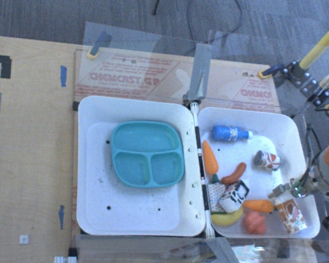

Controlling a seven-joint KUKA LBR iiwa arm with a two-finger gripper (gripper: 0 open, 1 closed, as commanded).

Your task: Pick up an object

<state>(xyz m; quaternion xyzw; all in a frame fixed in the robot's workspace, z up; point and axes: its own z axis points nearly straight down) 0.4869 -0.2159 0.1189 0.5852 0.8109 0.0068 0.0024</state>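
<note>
Your gripper [288,189], its state impossible to tell, hovers lower right; crowded carton [290,216] and carrot [259,205] invite a mis-grab.

Gripper [288,190] showing as grey metal with a green spot; above it, grey wrist and orange band showing.
</note>
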